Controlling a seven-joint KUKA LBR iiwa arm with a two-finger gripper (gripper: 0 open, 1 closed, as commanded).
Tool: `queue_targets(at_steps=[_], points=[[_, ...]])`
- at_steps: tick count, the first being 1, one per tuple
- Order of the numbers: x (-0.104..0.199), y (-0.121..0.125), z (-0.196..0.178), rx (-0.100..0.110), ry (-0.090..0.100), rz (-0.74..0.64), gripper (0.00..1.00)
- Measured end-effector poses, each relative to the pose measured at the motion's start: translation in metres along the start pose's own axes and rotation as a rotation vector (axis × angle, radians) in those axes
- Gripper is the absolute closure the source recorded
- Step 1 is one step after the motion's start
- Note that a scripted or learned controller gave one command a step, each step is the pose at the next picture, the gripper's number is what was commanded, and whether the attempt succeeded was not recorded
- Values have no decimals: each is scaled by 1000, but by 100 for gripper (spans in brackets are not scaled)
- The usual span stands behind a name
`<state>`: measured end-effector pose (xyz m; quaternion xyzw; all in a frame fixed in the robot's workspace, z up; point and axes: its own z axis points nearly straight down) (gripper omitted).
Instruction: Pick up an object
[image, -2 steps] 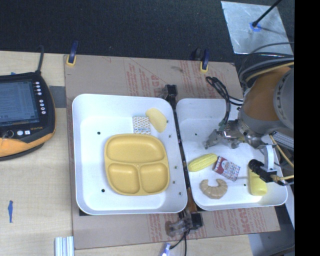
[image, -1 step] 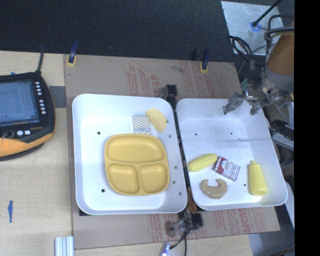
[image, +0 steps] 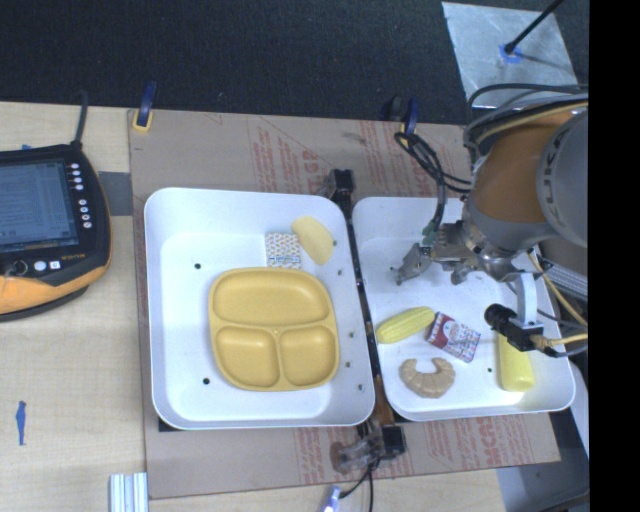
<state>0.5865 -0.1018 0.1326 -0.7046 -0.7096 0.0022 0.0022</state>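
Dark carpet fills the top of the frame, and below it a pale wooden bench (image: 70, 400) carries a brown cardboard sheet (image: 250, 150) with two white bins on it. At the far left sits an orange-edged tablet (image: 45, 225), screen lit.

In the left bin (image: 170, 300), a yellow divided plate (image: 273, 327) takes up most of the floor. Just above it, toward the bin's upper right, lies a small checkered packet (image: 283, 250) with a pale yellow wedge (image: 313, 239) right beside it.

The right bin (image: 385, 225) holds the other pieces, all along its lower half. A corn cob (image: 404, 325) lies near the bin's left wall. Just to its right is a red and white packet (image: 455, 337), and below the two sits a croissant (image: 427, 376). A yellow block (image: 516, 365) rests near the lower right corner, partly under a black part of the arm's fittings.

The arm (image: 520, 180) comes in from the upper right of the frame, its orange band bulking over the right bin's upper corner, cables looping around it. The gripper (image: 425, 262) reaches left and down into the upper middle of that bin, its fingers spread apart with nothing between them, over bare white floor. It sits above the corn cob and red packet, apart from both.
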Motion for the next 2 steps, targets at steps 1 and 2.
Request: queue_targets(at_steps=[1, 2], points=[[10, -52, 42, -1, -1, 1, 0], [9, -51, 31, 1, -2, -3, 100]])
